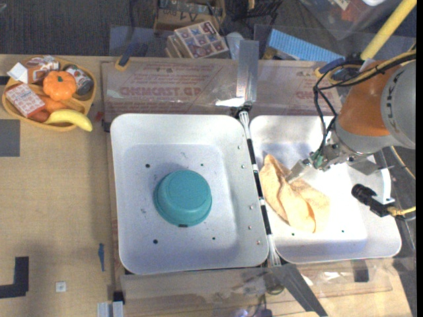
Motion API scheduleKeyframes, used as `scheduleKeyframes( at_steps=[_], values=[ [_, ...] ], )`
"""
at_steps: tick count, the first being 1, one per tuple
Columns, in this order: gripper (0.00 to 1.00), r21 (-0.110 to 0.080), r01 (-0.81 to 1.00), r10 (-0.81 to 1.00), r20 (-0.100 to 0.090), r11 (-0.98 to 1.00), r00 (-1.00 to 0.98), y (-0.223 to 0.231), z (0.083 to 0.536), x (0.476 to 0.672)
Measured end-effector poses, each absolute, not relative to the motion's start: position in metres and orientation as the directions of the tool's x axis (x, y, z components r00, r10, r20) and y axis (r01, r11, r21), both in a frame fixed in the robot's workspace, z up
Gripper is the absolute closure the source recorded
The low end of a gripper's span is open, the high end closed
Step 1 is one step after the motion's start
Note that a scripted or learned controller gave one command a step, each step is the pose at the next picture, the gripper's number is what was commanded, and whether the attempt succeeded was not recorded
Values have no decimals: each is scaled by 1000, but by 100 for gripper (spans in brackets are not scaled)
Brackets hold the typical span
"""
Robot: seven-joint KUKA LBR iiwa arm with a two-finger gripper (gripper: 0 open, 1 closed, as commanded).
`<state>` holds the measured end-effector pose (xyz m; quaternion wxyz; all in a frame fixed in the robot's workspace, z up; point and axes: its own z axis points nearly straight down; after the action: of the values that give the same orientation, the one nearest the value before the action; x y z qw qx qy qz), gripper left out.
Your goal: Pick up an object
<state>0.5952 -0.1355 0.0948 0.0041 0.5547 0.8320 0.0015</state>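
Cloth (pixel 294 197), pale orange and crumpled, lies in the right-hand white bin (pixel 377 243), bunched against the bin's left wall beside the divider between the two bins. It looks like the likeliest thing for the pick, since the gripper (pixel 297 170) hangs just over its upper edge, at or very close to the fabric. At this angle the gripper appears as one thin grey shape, so I cannot tell how its jaws stand, nor whether any fabric is caught. The cloth rests flat on the bin floor with no part visibly lifted, so by my reading the pick is not yet done: the grasp and the lift are both left. Behind the gripper, the grey arm (pixel 396 104) with its orange band reaches in from the right, trailing black cables. In the left-hand white bin (pixel 132 144), well apart from the gripper, a teal bowl (pixel 184 197) sits upside down near the middle. On the wooden bench at far left, a plate of toy food (pixel 47 92) holds a banana and a small pumpkin.
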Motion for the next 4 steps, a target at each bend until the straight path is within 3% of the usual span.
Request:
scheduleKeyframes(
  at_steps=[1, 2, 3, 4],
  values=[
    [0, 13, 902, 903, -7, 431, -430, -131, 92, 518],
    [0, 3, 914, 914, -3, 405, -405, -104, 171, 611],
    [0, 0, 824, 824, 0, 566, -566, -99, 143, 566],
    [0, 1, 707, 707, -1, 707, -707, -104, 187, 510]
  ],
)
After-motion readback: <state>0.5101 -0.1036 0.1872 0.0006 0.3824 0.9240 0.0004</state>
